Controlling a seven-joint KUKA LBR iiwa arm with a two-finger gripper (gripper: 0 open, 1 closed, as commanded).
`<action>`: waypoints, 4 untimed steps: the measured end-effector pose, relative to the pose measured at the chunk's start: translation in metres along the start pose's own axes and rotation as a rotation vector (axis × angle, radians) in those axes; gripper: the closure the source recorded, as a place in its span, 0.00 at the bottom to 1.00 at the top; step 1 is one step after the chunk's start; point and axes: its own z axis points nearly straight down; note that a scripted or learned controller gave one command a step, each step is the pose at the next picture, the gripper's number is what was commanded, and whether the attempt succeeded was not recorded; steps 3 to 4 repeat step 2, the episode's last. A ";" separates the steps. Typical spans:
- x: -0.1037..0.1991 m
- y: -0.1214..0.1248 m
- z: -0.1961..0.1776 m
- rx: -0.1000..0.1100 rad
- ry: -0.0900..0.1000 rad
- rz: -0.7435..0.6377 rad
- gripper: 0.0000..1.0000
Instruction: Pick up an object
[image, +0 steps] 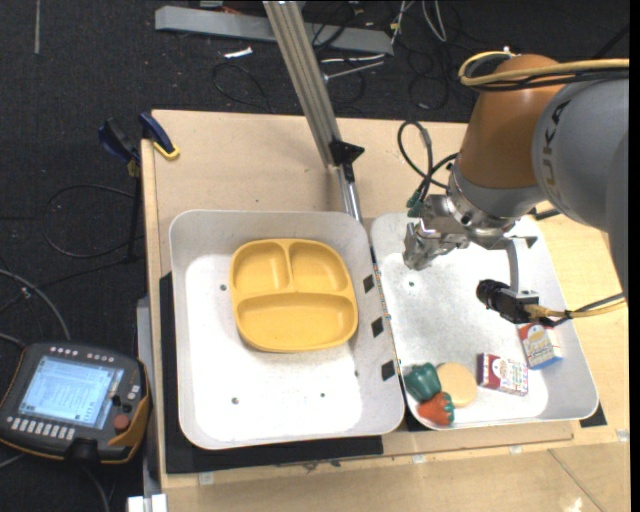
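Progress of the pick-up task, seen from above the bench: we judge it to be at an early stage, with no object lifted. We take the grey two-finger gripper (422, 252) as our reference. It hangs over a bare part of the shallow white right-hand bin (585, 395), touching none of the loose items, and we see nothing carried beneath it. How far it is open we cannot tell from this angle. The candidate objects all lie on that bin's floor, well apart from the gripper and nearer the camera. We count five, one of each kind: one green plastic toy pepper (421, 379), almost straight below the gripper in the view; one red rounded toy (436, 408), touching the pepper on its near side; one flat pale tan disc (458, 380), just beside the pepper; one small red and white printed box (502, 373), farther to the view's right; and one small blue, white and orange carton (540, 345), farthest to that side. To the view's left of the gripper we count one yellow three-compartment plastic plate (293, 295), lying in the second shallow white bin (290, 400), which makes two bins. What remains, in our judgement, is the whole pick: choosing an item, descending, closing and lifting.
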 end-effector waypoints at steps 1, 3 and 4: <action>0.042 -0.021 0.005 0.000 0.000 0.000 1.00; 0.093 -0.050 -0.010 -0.002 0.001 -0.002 1.00; 0.093 -0.050 -0.010 -0.002 0.001 -0.002 1.00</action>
